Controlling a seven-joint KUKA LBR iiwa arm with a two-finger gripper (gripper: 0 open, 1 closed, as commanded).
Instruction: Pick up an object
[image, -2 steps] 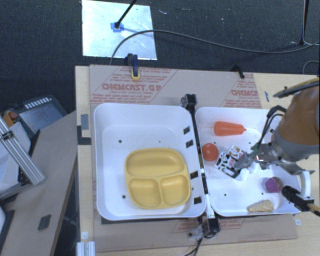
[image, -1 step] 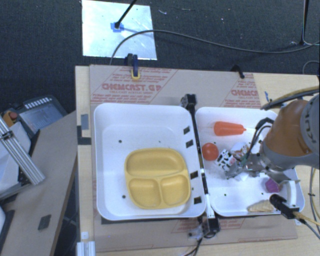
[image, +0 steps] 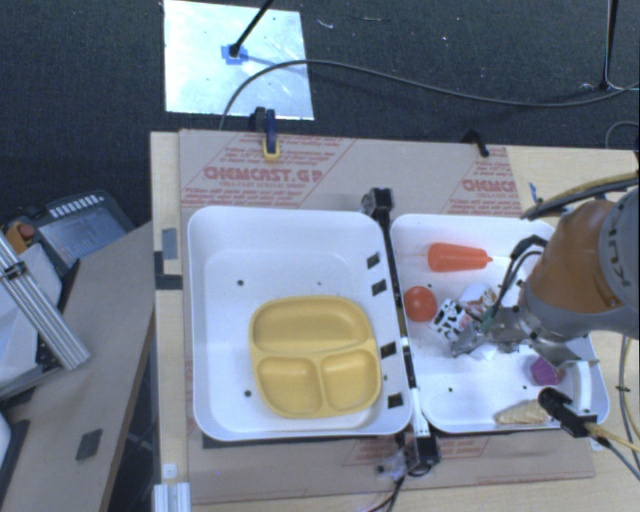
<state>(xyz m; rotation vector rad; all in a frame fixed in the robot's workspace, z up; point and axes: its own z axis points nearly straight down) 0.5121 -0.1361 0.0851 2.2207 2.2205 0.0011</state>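
Right bin (image: 440, 415): bare floor toward the near wall. Gripper (image: 468, 340) low at mid-bin, finger state unreadable. Black-and-white die (image: 450, 318) just left of it, red ball (image: 420, 302) beyond, carrot (image: 458, 258) near far wall.

In the right bin (image: 420, 400), an orange carrot (image: 458, 258) lies lengthwise near the far wall. A red ball (image: 420, 302) and black-spotted white die (image: 450, 318) sit in front of it.
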